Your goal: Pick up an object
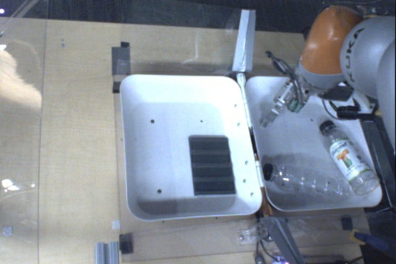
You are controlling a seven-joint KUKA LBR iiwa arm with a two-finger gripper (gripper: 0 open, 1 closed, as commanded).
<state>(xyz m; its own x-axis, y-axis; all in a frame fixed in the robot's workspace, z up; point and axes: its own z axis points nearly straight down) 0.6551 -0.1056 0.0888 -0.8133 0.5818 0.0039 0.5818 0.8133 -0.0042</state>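
A clear plastic bottle (303,180) with a dark cap is lying on its side along the near wall of the right bin (267,151), its cap pointing toward the divider between the two bins. Just beyond it, toward the right edge of that bin, a second clear bottle (346,157) – this one bearing a white label with an orange mark – is lying at a slant, its dark cap pointing up and away from the camera. The two bottles are sitting close together at the near right corner, though whether they are touching cannot be told.

In the left bin (142,133), a black ribbed block (211,164) is resting flat on the floor, toward the near right part of that bin and well apart from the bottles.

Farther back, the gripper (270,119) is hanging over the far left part of the right bin – near the divider and apart from both bottles – with nothing visible between its fingers; whether they are spread or closed cannot be told at this size. Behind it, the grey arm (371,52) with its orange band (327,43) is reaching in from the right
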